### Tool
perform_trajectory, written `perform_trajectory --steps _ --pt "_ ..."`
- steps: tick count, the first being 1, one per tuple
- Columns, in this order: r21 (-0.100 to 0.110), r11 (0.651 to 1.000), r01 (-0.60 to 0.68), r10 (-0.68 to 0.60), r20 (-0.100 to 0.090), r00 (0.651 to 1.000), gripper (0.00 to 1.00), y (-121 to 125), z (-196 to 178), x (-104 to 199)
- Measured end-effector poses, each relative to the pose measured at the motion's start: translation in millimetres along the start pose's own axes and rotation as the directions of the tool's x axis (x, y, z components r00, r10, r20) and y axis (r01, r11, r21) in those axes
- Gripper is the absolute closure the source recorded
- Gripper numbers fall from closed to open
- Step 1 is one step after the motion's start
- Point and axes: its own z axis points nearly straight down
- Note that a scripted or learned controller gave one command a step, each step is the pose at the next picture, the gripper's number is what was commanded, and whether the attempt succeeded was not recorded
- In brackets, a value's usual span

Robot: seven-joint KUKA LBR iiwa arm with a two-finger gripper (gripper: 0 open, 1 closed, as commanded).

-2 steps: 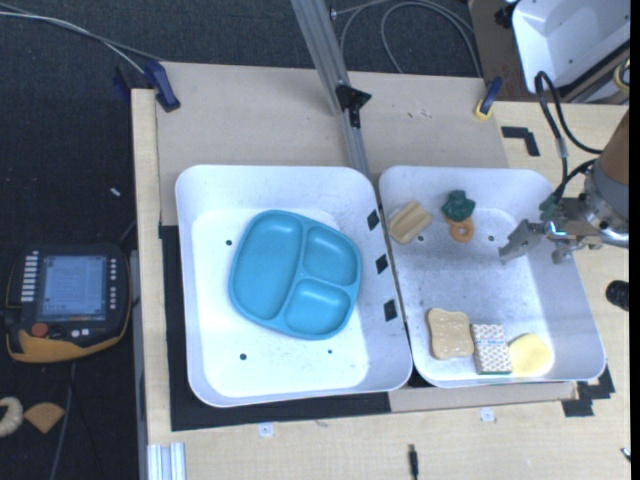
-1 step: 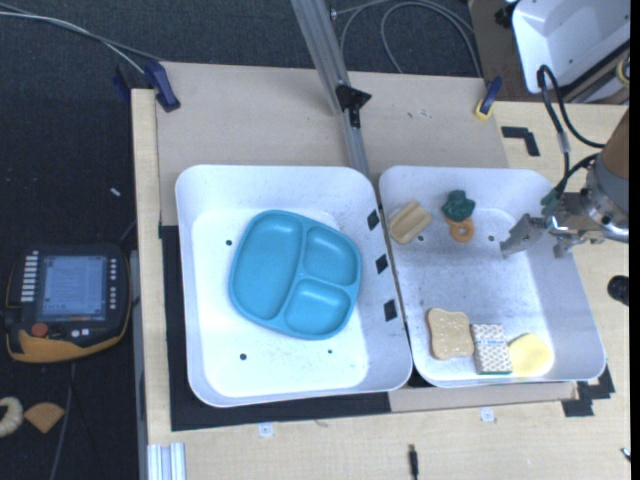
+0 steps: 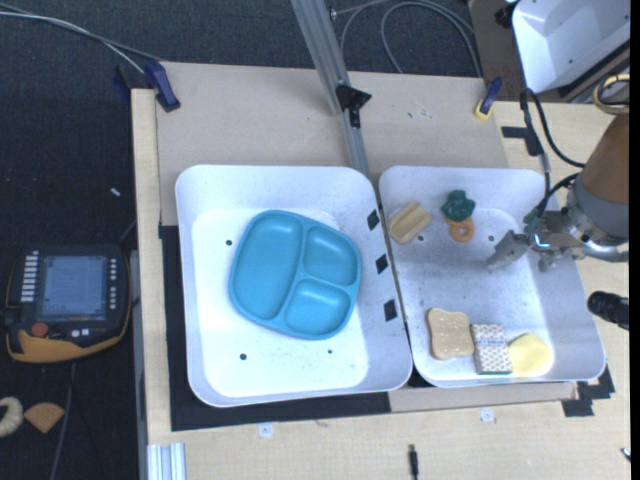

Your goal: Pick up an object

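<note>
The grey two-finger gripper [image 3: 512,249] hangs over the right shallow white bin [image 3: 560,373], near its right edge, fingers spread wide and holding nothing; a tan wooden block [image 3: 408,222] lies at that bin's far left corner, a dark green lump [image 3: 458,206] touching a small orange ring [image 3: 461,232] just beside it; along the near edge sit a beige toast-shaped piece [image 3: 449,333], a checked sponge block [image 3: 491,349] and a yellow round piece [image 3: 530,354]; the left white bin [image 3: 205,368] carries a blue three-compartment plastic plate [image 3: 295,273].
</note>
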Motion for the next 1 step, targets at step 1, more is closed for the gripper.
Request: perform_trajectory --steps 1 --pt "0.0 1.0 0.0 0.0 -0.001 1.0 0.0 0.4 43.0 4.2"
